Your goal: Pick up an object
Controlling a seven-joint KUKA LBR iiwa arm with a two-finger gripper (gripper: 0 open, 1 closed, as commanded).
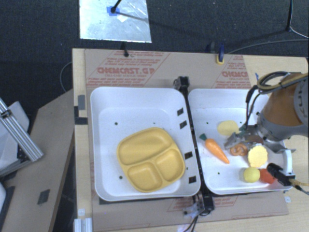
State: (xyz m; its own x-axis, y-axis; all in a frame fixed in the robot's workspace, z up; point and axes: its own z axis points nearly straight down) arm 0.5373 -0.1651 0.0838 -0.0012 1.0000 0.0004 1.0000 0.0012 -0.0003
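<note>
The gripper (237,144) sits low in the right bin (212,105), near its front right corner, over a small orange piece (237,151) beside a carrot (217,150). Its opening cannot be told. Nothing looks lifted yet; grasping and raising likely remain.
</note>
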